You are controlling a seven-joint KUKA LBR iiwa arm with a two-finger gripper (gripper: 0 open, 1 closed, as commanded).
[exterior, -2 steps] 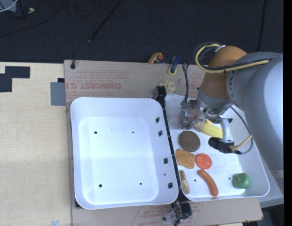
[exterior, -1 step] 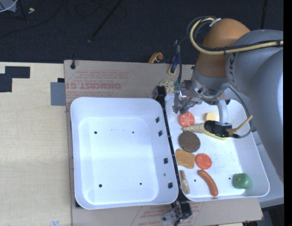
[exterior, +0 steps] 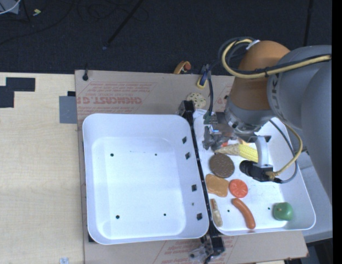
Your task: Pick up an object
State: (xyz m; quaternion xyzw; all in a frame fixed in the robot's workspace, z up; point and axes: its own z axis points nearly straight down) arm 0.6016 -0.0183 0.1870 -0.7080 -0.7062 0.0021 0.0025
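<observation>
The grey arm [exterior: 303,87] reaches in over the right bin [exterior: 303,202], while the left bin [exterior: 137,175] sits beside it on the tabletop [exterior: 33,175]. Its jaws [exterior: 213,139] hang low at the bin's upper left; whether they are spread or closed I cannot tell. Just below them lies a brown round cookie [exterior: 221,165], the likeliest target. Nearby lie corn [exterior: 243,150], an orange slab [exterior: 217,185], a tomato [exterior: 238,188], a sausage [exterior: 243,213] and a green fruit [exterior: 282,211].
</observation>
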